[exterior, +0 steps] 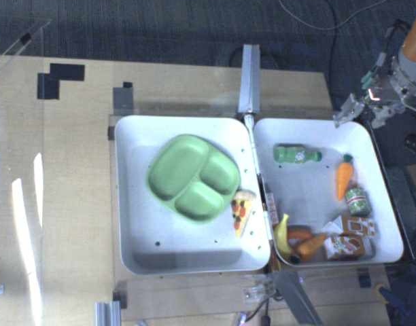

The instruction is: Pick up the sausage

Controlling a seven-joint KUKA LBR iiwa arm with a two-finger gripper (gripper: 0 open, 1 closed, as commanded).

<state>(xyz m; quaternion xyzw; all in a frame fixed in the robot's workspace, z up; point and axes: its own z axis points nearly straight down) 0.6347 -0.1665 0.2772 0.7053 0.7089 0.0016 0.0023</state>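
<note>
The sausage [312, 244], orange-brown and stubby, lies at the front of the right bin [300, 189], between a banana [282, 233] and a small carton [344, 248]. A reddish piece [299, 233] rests against its far side. My gripper [364, 116] hangs above the back right corner of that bin, far from the sausage. Its fingers are spread open with nothing between them.
The right bin also holds a green bottle [298, 155], a carrot [344, 176], a small can [357, 200] and a second carton [358, 225]. In the left bin [136, 236] are a green divided plate [193, 176] and a pizza slice [242, 212].
</note>
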